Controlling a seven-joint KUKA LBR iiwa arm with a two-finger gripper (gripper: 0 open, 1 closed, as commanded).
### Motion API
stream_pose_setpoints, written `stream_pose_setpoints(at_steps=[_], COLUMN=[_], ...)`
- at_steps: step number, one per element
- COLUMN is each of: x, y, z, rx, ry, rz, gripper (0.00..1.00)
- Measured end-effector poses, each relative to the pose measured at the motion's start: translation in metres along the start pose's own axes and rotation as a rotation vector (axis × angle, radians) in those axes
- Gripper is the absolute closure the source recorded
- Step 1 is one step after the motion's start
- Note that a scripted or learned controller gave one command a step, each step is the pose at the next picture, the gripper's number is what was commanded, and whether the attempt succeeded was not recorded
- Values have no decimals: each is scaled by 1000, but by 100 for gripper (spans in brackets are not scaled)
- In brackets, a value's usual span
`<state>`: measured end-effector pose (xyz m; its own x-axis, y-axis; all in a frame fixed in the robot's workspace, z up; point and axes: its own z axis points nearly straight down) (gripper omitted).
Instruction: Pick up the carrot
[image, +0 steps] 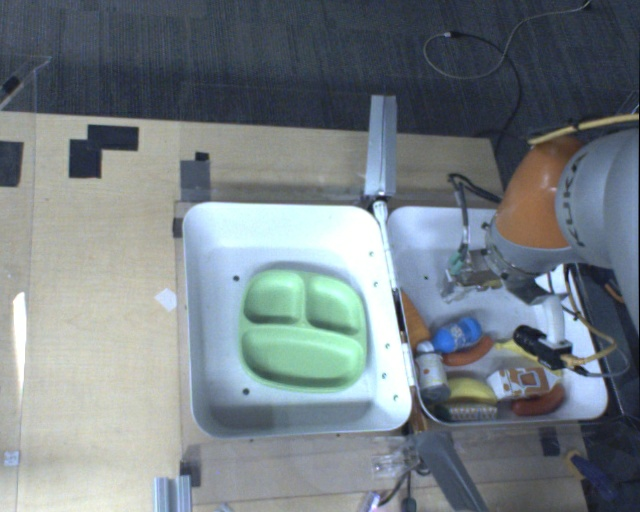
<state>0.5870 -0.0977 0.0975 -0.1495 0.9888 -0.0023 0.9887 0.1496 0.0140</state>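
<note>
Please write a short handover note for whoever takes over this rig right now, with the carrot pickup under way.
Gripper: hanging over the upper part of the right bin, nothing visible between its fingers; whether they are open or shut is not clear.
Carrot: lying along the left wall of the right bin, partly hidden by the rim, down and to the left of the gripper.
Nearby clutter: a blue bottle, a small can, a banana and a sausage at the near end of the same bin.
Left bin: holds the green divided tray.
Done: nothing; the carrot is not picked up.
Left: move over the carrot, grasp it, lift.
</note>
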Motion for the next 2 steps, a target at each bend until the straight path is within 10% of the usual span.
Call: stream_pose_setpoints(at_steps=[1,2], x=[18,18], y=[19,19], z=[-85,-85], rx=[13,13], ry=[1,1], rz=[93,93], gripper=[100,0])
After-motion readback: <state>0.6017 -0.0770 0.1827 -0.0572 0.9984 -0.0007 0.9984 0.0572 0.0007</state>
